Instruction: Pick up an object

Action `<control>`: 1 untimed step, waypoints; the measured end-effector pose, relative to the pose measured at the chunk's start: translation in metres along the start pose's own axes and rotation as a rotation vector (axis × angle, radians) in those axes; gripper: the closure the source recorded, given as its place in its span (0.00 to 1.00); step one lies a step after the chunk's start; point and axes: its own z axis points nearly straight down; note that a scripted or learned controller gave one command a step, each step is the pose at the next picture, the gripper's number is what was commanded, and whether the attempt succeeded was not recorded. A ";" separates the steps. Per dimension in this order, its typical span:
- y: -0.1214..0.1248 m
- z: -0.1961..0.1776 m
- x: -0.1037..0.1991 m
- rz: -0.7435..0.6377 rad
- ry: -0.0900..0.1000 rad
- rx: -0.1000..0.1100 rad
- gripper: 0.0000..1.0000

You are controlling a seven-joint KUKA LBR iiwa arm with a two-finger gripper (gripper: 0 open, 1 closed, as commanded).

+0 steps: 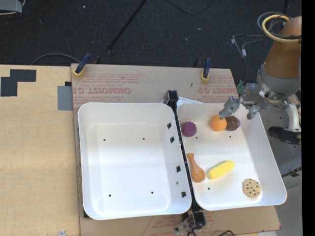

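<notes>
1. The gripper hangs over the far right corner of the right bin, its fingers spread apart with nothing between them.
2. Just below it sit a dark purple ball and an orange ball, touching each other.
3. A purple ball lies near the divider.
4. Nearer me lie an orange drumstick, a yellow corn cob and a cookie.

Arm: orange band above a grey wrist section. Yellow cable loop at the upper end; thin grey cables alongside. Gripper grey metal, with two slender fingers.
</notes>
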 end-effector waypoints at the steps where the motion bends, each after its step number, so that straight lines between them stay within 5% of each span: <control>1: 0.026 0.083 -0.061 0.004 0.001 0.008 0.00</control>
